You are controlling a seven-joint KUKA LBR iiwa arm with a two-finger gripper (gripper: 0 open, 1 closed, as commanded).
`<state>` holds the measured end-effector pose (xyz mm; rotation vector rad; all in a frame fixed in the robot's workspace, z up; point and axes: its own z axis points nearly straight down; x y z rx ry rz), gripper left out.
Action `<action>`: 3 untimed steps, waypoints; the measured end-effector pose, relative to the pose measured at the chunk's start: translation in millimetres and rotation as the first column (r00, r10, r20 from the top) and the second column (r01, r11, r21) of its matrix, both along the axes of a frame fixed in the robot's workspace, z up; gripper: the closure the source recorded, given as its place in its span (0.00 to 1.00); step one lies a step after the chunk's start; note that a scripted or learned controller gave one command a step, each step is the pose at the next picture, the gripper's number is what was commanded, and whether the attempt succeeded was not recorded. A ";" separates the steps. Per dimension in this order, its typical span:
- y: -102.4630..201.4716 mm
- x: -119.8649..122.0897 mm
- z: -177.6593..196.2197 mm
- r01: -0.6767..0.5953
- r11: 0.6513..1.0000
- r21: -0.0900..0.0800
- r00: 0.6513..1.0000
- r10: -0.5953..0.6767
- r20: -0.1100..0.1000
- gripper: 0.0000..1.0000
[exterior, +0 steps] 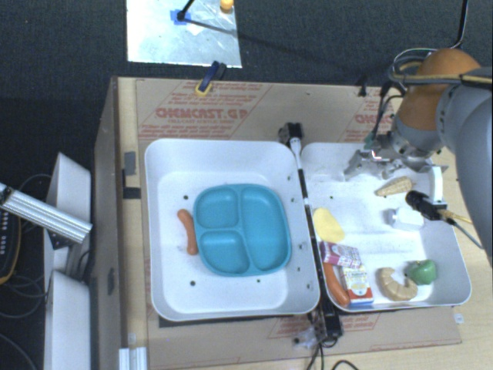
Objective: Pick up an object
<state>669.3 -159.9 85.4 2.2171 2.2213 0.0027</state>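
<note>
**benchwatcher:** Dark carpet is seen all round, with a cardboard-topped bench (231,110) on it and two white bins set side by side. As for progress: nothing has been picked up yet, as far as can be judged. The gripper (370,160) is parked over the far edge of the right bin (454,284), close to its far-left corner, and no object is seen between its fingers. Whether they're spread or closed can't be told from this angle, too small and cluttered. So the reach, the grasp and the lift are all left to do.

**pixelcounter:** Agreed. Counts, for the record. Left bin (166,284): one blue divided plate (241,230) in the middle, and one orange sausage (188,231) laid just beside the plate's left edge. That's two things.

**benchwatcher:** And the right one?

**pixelcounter:** Seven can be made out. One tan wedge (394,186) near the far edge, closest to the gripper. One small white piece (406,220) toward the right edge. One yellow lump (329,225) against the left wall. One pink-and-white packet (344,255), one red-and-white carton (357,285) and one orange carrot-like stick (334,280) bunched by the near-left corner. One pale croissant shape (396,284) touching one green item (422,270) at the near edge. Make that eight, sorry.

**benchwatcher:** The tan wedge would be guessed as the likeliest target, being nearest.
</note>
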 end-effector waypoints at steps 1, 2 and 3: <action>9.4 -25.7 -0.6 0.000 1.000 0.001 1.000 0.000 -0.001 0.00; -21.3 -0.4 -0.9 0.001 1.000 0.000 1.000 -0.001 -0.001 0.00; -47.2 0.4 56.6 0.000 1.000 -0.001 1.000 0.000 0.002 0.00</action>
